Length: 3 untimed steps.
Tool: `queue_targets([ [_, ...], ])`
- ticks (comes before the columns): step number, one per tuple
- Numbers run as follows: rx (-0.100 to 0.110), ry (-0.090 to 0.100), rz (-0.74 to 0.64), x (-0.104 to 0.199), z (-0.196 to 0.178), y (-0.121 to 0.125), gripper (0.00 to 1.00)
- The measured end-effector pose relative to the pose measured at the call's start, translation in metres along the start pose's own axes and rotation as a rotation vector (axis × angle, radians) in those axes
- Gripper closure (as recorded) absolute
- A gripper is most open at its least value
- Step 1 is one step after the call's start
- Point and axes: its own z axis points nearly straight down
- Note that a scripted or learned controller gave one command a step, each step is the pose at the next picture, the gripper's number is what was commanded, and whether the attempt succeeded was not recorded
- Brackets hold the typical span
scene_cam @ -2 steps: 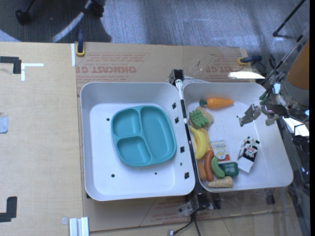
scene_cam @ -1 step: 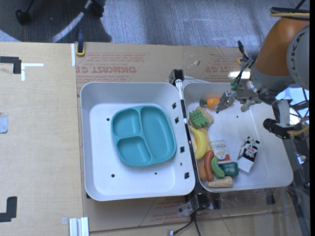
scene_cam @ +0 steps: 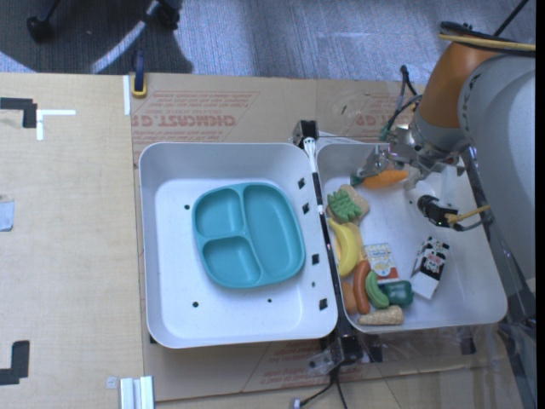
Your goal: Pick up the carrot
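Observation:
The carrot (scene_cam: 387,177), orange with a green tip, lies crosswise at the far end of the right bin (scene_cam: 464,309). My gripper (scene_cam: 397,166) reaches down from the right, and the carrot sits between its two fingers. The gripper is shut on the carrot. The fingers cover part of the carrot's right end. I cannot tell whether the carrot still touches the bin floor.
The right bin also holds a green leafy toy (scene_cam: 343,203), a banana (scene_cam: 346,245), a sausage (scene_cam: 362,283), a green pepper (scene_cam: 394,293), a corn cob (scene_cam: 381,316), a small packet (scene_cam: 381,259) and a milk carton (scene_cam: 430,267). The left bin (scene_cam: 162,254) holds a teal divided plate (scene_cam: 249,233).

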Motion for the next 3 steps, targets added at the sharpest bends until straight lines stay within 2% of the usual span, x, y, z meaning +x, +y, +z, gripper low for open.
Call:
queue_targets([
  [1,0.011,0.001,-0.003,0.001,-0.009,-0.001,1.0],
  [2,0.014,-0.002,0.148,0.093,-0.093,-0.022,1.0],
  [3,0.015,-0.004,0.148,0.092,-0.092,-0.022,0.0],
])
